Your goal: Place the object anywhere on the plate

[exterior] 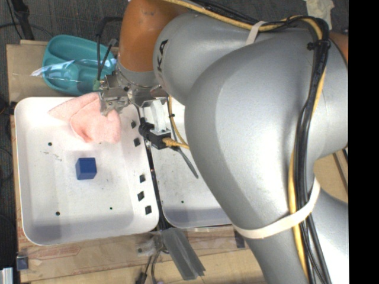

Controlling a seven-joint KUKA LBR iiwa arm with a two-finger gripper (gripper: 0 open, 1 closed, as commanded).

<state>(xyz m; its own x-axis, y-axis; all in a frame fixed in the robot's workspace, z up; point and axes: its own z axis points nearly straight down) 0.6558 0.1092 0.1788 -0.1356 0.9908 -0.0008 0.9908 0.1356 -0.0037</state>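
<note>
We see the two-finger gripper (111, 104) at the upper middle of the frame, over a soft pink cloth (92, 120), though we cannot tell its state. A small blue cube (86, 168) lies well apart in the left white bin (35, 218), and a plate is not something we can make out.

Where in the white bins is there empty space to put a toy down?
The left bin has bare floor all around the blue cube, especially toward its near rim. Its far corner is crowded: the pink cloth lies there under the claw. The arm covers most of the right bin.
</note>
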